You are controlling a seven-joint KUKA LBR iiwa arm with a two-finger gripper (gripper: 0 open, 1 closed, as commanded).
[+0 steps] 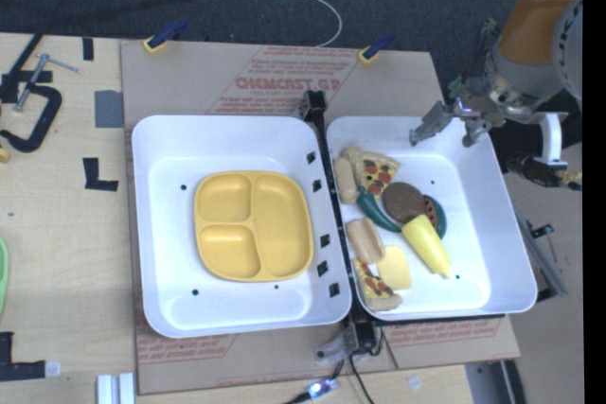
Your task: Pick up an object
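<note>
Two shallow white bins are placed side by side on a sheet of cardboard [284, 85] that is fixed to the bench by two clamps with blue and yellow handles. In the left bin [161, 156] a yellow plate [254, 226] with three compartments is laid flat, near the middle. In the right bin [492, 241] a group of toy food pieces is gathered against the left wall: a pizza slice [377, 171], a brown round piece [405, 201] lying on a dark green piece, a yellow corn cob [428, 245] pointing to the lower right, two pale bread rolls [365, 239] and a yellow cheese piece [396, 272]. The arm [540, 24] is seen at the upper right. The gripper [441, 130] is held above the upper edge of the right bin, well apart from the food. Its two fingers are spread and nothing is seen between them.
</note>
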